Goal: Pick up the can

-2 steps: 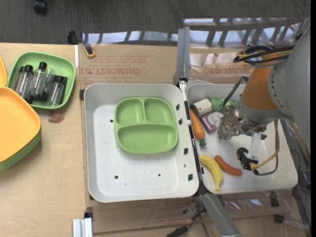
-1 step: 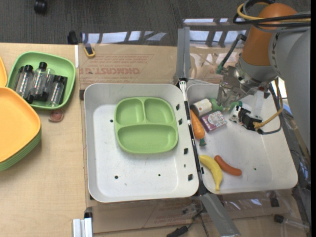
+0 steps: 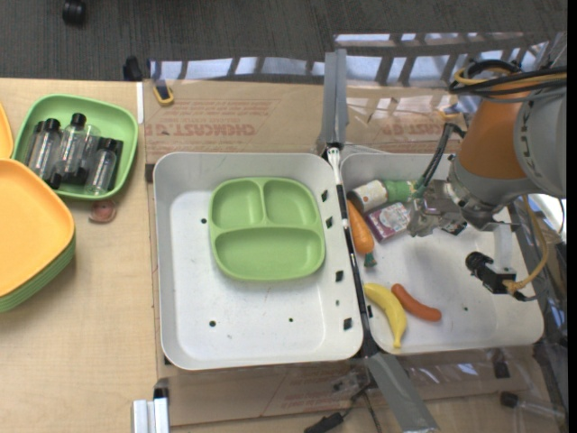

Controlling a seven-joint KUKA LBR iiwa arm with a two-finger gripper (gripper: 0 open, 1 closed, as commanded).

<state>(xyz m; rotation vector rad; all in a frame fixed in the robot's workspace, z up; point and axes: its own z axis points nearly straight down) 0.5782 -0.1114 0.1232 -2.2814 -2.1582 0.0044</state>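
1. White cylindrical can with a green end (image 3: 378,191): lying on its side, upper left corner of the right-hand shallow white bin (image 3: 469,332), right of frame centre. Taken to be the task's thing; label too small to read.
2. Just below and right of the can: purple flat packet (image 3: 389,220), touching or nearly so. Below left: orange carrot-shaped toy (image 3: 360,227) along the bin's left wall.
3. Two-finger gripper (image 3: 430,216) on the grey arm with orange band (image 3: 491,142): low over the bin, right of the purple packet, near the can but apart from it. How far open cannot be told; hardware too dark and cluttered. Nothing seen held.
4. Lower in the same bin: yellow banana toy (image 3: 389,309) and red-orange sausage-shaped toy (image 3: 416,302), well apart from the can.
5. Left-hand bin: green divided plastic plate (image 3: 267,227), not involved.
6. Risks, as judged:
   - Closing on the packet instead of the can, since the packet sits between.
   - Can rolling away on contact, being round and on its side.
   - Can pinned against the corner walls, leaving little room to straddle it.
   - Carrot dragged along if the approach comes in low from the right.
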